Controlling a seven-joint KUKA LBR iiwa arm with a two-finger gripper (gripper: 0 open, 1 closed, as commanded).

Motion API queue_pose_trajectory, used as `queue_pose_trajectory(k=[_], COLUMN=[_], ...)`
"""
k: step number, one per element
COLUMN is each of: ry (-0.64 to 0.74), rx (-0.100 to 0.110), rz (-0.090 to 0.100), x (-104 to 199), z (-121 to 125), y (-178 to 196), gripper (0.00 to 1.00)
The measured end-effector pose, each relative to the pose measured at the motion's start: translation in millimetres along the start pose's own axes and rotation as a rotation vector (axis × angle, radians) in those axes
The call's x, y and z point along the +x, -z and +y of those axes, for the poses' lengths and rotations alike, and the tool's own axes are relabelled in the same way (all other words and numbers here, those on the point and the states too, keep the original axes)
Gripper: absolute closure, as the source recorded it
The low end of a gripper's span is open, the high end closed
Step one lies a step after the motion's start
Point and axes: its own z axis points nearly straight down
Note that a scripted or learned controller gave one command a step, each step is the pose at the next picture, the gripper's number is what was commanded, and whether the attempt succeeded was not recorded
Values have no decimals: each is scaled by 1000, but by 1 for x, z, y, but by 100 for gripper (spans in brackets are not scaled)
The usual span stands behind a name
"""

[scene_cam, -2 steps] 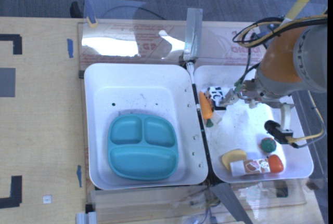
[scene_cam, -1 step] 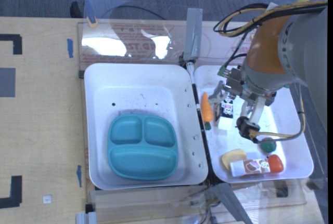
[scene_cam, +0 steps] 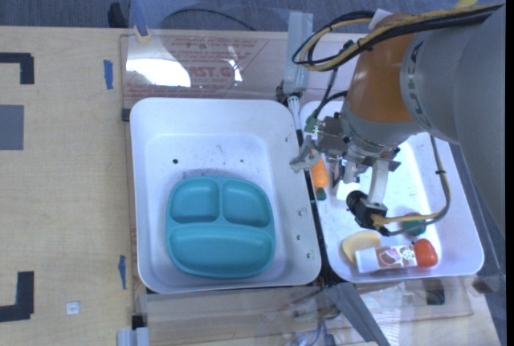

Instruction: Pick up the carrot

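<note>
We see the table point(scene_cam: 56, 176) bearing the left bin point(scene_cam: 152, 128) with its teal divided plate point(scene_cam: 218, 225), and the right bin point(scene_cam: 462, 252), where the arm's pincer point(scene_cam: 331, 166) hangs low at the inner wall. The carrot point(scene_cam: 320, 174) sits upright just by the pincer, though we cannot tell whether it is gripped. We judge a slow, straight lift clear of that wall best.

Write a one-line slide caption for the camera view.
KUKA arm's gripper at the carrot by the right bin's left wall; teal divided plate sits in the left bin.
</note>
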Motion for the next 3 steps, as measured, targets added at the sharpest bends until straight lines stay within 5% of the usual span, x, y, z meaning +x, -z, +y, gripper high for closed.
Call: queue_pose_trajectory(k=[1,2,3], ry=[-1,133,-296], rx=[-1,-8,2], rz=[0,5,-3], x=[0,121,50], z=[1,-11,16], y=[10,100,49], gripper=[100,100,100])
